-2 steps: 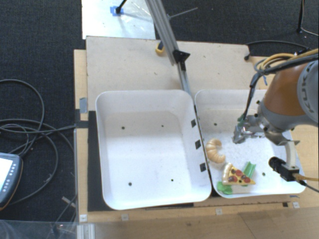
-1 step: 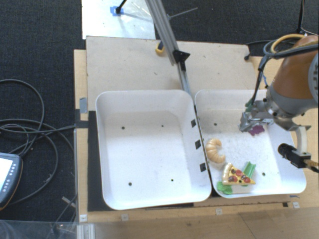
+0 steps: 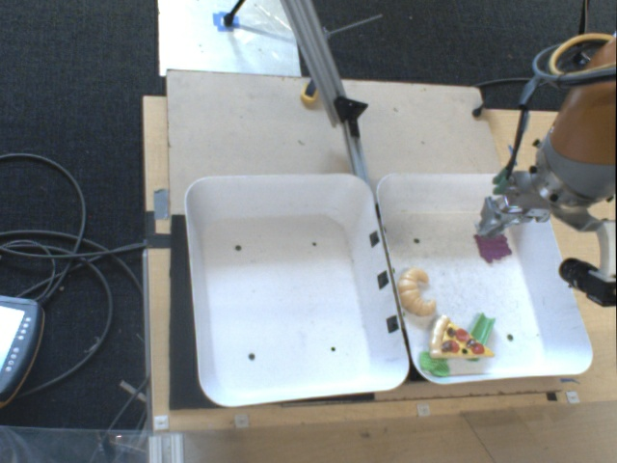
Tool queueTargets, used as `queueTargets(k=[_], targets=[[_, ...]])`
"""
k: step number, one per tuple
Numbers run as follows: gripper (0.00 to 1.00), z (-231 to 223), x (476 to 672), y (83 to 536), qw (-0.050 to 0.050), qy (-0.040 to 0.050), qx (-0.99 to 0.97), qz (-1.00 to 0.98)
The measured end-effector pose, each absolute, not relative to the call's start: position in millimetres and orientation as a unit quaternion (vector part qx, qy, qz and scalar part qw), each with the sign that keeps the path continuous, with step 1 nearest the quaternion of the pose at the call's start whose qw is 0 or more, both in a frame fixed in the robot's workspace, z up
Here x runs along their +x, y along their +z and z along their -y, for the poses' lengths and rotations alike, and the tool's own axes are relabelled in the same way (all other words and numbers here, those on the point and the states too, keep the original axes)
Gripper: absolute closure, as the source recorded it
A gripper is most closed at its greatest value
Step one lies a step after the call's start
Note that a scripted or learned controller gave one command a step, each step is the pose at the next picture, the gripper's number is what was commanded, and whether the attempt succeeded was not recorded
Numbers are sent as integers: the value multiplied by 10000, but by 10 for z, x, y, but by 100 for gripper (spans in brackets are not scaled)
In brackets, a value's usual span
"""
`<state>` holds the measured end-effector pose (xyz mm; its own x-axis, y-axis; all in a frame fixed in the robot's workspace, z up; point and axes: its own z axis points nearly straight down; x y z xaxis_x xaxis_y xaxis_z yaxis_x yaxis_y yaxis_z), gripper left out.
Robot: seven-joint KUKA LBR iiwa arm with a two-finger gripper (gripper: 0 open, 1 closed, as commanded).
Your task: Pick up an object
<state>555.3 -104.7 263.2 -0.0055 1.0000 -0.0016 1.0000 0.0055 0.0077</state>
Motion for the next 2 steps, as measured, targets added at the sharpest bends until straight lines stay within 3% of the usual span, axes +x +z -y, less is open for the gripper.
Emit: queueTargets(k=[2], targets=[[100, 69, 6005, 2554, 7, 22, 7034, -7108]])
